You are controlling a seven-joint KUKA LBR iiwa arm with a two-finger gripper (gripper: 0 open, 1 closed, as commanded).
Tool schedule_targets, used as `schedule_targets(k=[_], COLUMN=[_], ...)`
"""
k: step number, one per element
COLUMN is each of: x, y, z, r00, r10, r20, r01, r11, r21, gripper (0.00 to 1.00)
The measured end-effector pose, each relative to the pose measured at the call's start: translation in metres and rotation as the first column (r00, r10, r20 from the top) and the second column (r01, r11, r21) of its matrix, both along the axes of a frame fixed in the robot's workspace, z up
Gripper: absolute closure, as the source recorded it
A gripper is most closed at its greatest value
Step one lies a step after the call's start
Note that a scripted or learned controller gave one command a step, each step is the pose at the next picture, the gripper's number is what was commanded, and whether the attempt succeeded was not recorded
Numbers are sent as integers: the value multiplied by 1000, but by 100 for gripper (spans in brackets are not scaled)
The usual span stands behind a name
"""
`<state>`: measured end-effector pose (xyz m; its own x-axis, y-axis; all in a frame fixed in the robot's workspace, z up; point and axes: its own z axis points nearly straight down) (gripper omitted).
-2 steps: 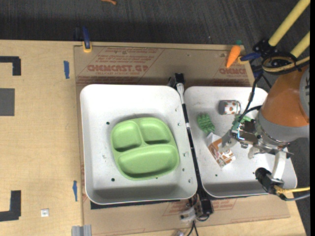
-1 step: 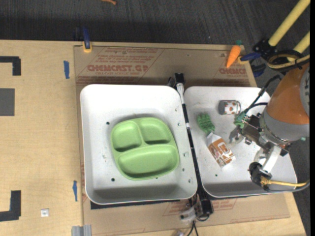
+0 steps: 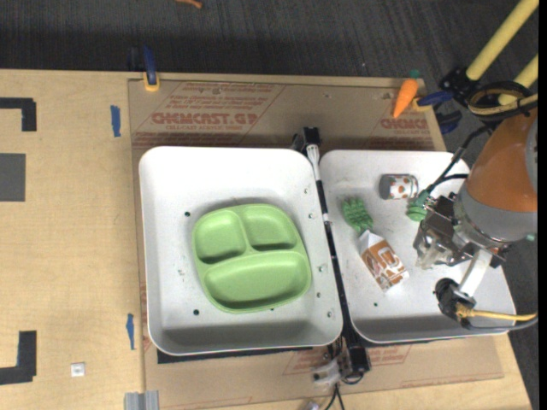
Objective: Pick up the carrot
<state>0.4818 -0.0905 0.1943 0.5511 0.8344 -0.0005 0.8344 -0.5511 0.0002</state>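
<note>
A small orange carrot (image 3: 405, 98) with a green top lies on the brown board behind the right bin's (image 3: 479, 327) far right corner, outside both bins. My gripper (image 3: 431, 248) hangs low over the right side of the right bin, well in front of the carrot and apart from it. It sits just right of a snack packet (image 3: 384, 262) and below a small green item (image 3: 417, 207). I see nothing held in the gripper.
The right bin also holds a small can (image 3: 397, 186) and a green leafy toy (image 3: 355, 214). A green divided plate (image 3: 251, 256) lies in the left bin (image 3: 162, 229). A blue clamp (image 3: 433, 99) sits beside the carrot, and a yellow pole (image 3: 506, 31) slants at the top right.
</note>
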Motion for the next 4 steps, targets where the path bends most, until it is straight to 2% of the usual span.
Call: schedule_targets(k=[1,2,3,4], x=[-3,-3,-3,14], y=[67,90,157,123], z=[-10,-10,-10,100], r00=[974,765,578,298], r10=[225,645,816,955], r20=[-3,-1,0,1], r01=[-225,-645,-816,-955], r11=[974,765,578,298], r21=[3,3,1,-2], gripper=[100,100,100,100])
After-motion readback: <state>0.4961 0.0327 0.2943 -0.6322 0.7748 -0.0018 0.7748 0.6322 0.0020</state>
